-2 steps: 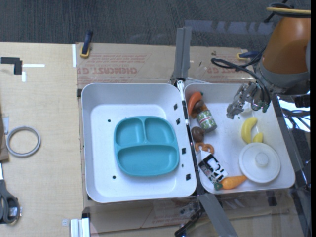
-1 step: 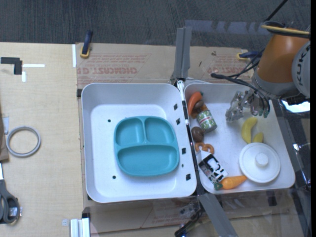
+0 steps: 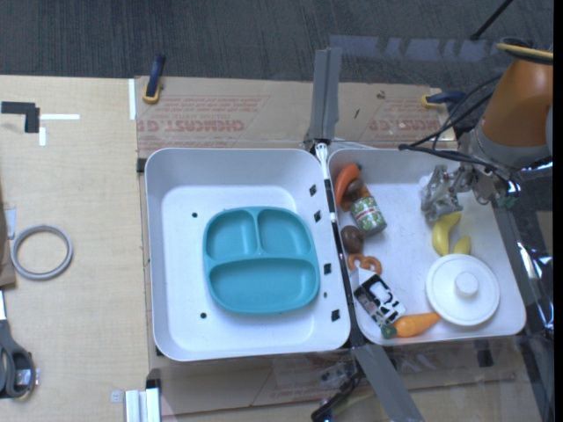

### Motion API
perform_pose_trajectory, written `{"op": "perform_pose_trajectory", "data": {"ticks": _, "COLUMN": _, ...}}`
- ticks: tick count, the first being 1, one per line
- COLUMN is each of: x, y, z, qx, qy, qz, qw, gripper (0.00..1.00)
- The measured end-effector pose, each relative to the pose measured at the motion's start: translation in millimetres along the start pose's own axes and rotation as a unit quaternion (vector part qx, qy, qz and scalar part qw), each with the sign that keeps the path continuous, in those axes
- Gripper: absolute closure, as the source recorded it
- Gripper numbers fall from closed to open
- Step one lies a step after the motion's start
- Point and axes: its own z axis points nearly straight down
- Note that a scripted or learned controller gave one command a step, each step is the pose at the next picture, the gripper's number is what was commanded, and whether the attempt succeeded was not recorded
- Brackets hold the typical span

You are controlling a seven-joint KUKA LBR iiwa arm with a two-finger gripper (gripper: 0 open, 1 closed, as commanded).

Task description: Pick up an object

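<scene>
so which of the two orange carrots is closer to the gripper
The orange carrot at the far left corner of the right white bin. The other orange carrot lies at the bin's near edge, farther from the gripper.

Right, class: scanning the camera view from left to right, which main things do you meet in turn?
Tape roll → teal divided plate → green can → banana → orange wrist band.

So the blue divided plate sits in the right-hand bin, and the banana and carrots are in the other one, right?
Not quite. The camera view shows the blue divided plate in the left bin, by itself. The banana and carrots lie in the right bin, where the gripper hovers.
</scene>
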Motion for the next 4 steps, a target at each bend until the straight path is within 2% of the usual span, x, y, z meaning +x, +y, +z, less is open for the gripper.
{"op": "perform_pose_trajectory", "data": {"ticks": 1, "x": -0.1, "y": 0.2, "z": 0.1, "qx": 0.0, "qy": 0.0, "qz": 0.0, "qw": 1.0, "gripper": 0.0}}
{"op": "perform_pose_trajectory", "data": {"ticks": 2, "x": 40.9, "y": 1.0, "z": -1.4, "qx": -0.001, "qy": -0.003, "qz": 0.065, "qw": 0.9979, "gripper": 0.0}}
{"op": "perform_pose_trajectory", "data": {"ticks": 3, "x": 89.9, "y": 3.6, "z": 0.4, "qx": 0.0, "qy": 0.001, "qz": 0.147, "qw": 0.9891, "gripper": 0.0}}
{"op": "perform_pose_trajectory", "data": {"ticks": 4, "x": 88.1, "y": 4.4, "z": -7.9, "qx": 0.0, "qy": 0.001, "qz": 0.145, "qw": 0.9894, "gripper": 1.0}}
